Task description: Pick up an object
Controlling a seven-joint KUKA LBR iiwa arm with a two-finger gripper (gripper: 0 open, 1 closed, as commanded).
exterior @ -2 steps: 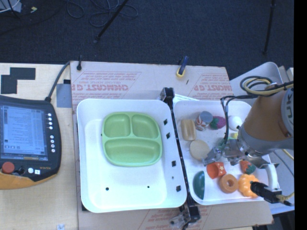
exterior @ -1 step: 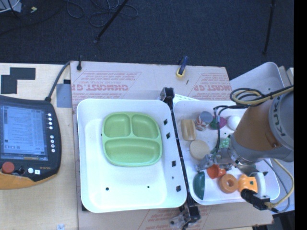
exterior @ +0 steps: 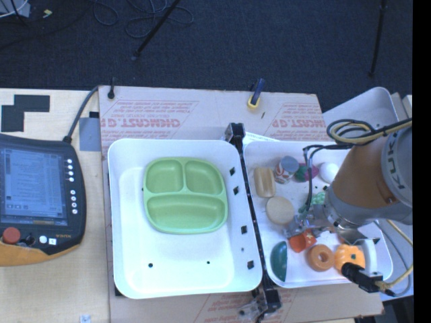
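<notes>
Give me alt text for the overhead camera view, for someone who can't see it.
A grey and orange robot arm reaches from the right over the right white bin, which holds a clutter of small things including an orange ring and a tan block. The left white bin holds a green divided plate. A control tablet lies to the left.

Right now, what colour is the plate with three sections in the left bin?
Light green. The divided plate shows clearly in the camera view, lying in the left bin.

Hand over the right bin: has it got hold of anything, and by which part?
Cannot tell. The hand is low among the toys in the right bin, hidden under the arm.
</notes>
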